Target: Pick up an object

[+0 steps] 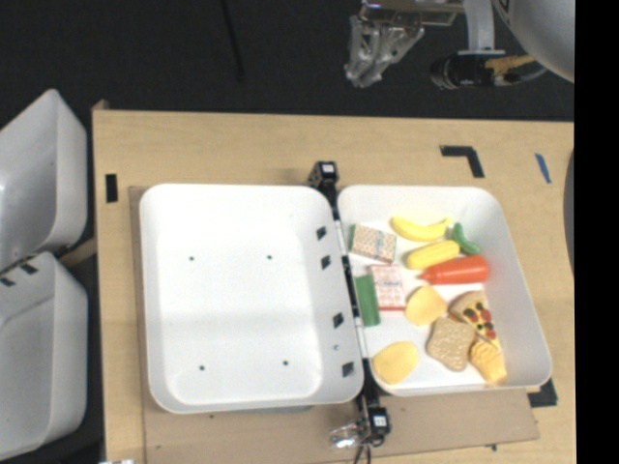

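Observation:
The right bin (503, 222) holds toy food: a yellow banana (419, 227), a second yellow piece (432, 253), an orange carrot with a green top (455, 270), two small printed boxes (373, 244) (388, 286), a green bar (366, 300), a yellow chip (426, 305), a round yellow piece (395, 361), a brown bread slice (450, 343), a pizza slice (475, 314) and an orange waffle piece (488, 361). My gripper (372, 66) hangs high at the top of the view, above the bench's far edge and well apart from the bins, with nothing seen between its fingers.
The left bin (237, 293) lies beside the right one, joined by a black clipped divider (346, 288). White housings (34, 259) stand at the left edge of the bench. Black corner marks (464, 158) sit on the wooden board.

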